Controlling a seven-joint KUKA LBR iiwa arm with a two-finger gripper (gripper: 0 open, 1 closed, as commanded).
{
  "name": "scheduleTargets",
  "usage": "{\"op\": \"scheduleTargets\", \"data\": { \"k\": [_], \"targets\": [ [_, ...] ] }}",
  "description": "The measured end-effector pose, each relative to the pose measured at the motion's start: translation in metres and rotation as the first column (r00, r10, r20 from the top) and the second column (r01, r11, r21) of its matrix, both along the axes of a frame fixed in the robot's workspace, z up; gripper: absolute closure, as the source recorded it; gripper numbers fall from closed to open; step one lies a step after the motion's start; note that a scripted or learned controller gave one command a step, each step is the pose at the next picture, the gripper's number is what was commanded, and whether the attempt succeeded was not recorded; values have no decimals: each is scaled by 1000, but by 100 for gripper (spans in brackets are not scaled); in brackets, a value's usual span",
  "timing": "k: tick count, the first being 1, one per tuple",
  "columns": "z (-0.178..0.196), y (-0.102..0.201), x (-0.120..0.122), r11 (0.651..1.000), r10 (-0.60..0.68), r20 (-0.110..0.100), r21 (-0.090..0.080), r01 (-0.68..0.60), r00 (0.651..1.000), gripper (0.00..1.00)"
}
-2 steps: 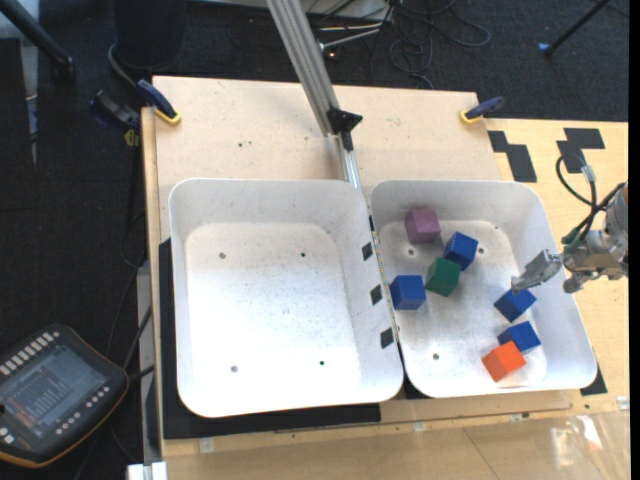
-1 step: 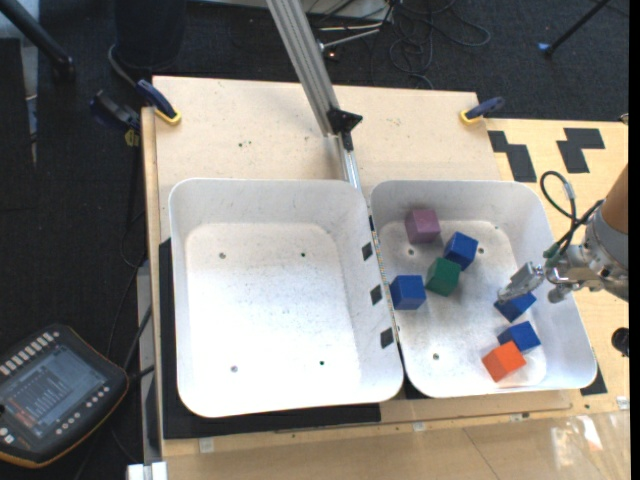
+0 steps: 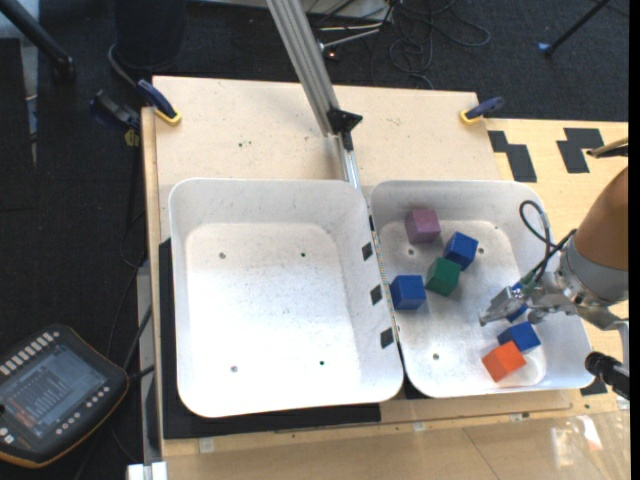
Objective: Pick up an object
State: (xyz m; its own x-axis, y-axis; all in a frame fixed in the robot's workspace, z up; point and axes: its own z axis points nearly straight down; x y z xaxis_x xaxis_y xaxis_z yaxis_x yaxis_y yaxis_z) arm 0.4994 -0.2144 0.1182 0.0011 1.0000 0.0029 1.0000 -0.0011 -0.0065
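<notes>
Just below jaws (image 3: 497,314), blue cube (image 3: 521,337), orange cube (image 3: 503,361)

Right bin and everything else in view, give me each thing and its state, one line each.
Purple block: resting in the right bin, apart from the others.
Upper blue block: touching the green block.
Green block: tilted, on the bin floor.
Left blue block: resting near the divider.
Orange block: beside a blue block.
Hand: low over the right bin, holding nothing visible.
</notes>
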Motion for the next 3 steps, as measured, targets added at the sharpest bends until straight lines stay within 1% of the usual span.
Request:
{"op": "scheduleTargets", "data": {
  "k": [1,2,3],
  "targets": [
    [14,-1,2,1000,1,9,-3,-1,1000,100],
    [59,-2,-3,1000,3,12,-6,-3,1000,100],
    [118,-6,-8,1000,3,14,-7,-3,1000,100]
  ]
}}
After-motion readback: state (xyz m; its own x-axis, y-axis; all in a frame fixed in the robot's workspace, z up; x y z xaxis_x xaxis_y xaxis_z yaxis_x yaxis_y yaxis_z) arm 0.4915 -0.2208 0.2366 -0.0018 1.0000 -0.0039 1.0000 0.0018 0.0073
